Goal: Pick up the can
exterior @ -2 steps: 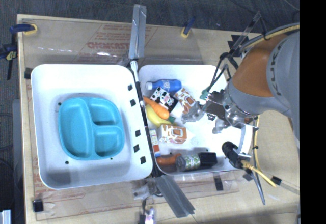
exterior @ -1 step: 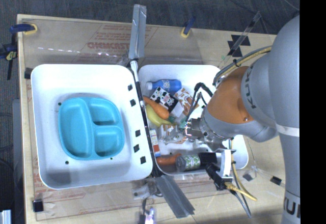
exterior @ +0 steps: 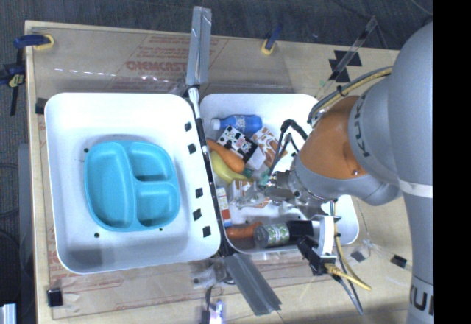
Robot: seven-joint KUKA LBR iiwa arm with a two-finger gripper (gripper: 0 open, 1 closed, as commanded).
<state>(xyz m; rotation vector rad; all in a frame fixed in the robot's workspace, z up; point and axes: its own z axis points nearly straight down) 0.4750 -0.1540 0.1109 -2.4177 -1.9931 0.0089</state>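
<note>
1. The arm (exterior: 368, 146) hangs over the right bin (exterior: 257, 103), covering much of it.
2. The left bin (exterior: 66, 116) holds a blue tray (exterior: 132, 184).
3. The can (exterior: 274, 234) lies on its side at the right bin's near edge, not yet lifted; by my judgement the pick is still to do.
4. The gripper (exterior: 276, 186) sits just above the can amid clutter; whether it grasps anything, I cannot tell.

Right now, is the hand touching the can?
Cannot tell. In the camera view the hand sits just above the can, but the arm's bulk hides any contact or gap.
</note>
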